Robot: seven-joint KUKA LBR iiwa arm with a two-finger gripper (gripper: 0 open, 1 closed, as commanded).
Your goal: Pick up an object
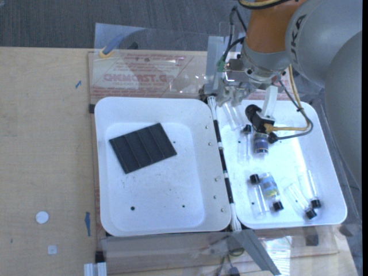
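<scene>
The pincer (247,99) hangs over the far end of the right bin (328,154). I cannot tell how it is set. Small clear bottles with black caps (261,142) lie just below it. A dark ridged flat piece (142,147) lies well off to its left, in the left bin (103,154).

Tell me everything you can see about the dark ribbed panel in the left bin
The dark ribbed panel is a flat, charcoal-grey rectangle, matte like rubber or plastic, split by lengthwise grooves into about four strips. It lies flat on the floor of the left bin, in its upper-left part, turned at a slant to the bin's walls. Nothing rests on it or touches it, and it sits well away from the gripper, which is over the right bin.
</scene>
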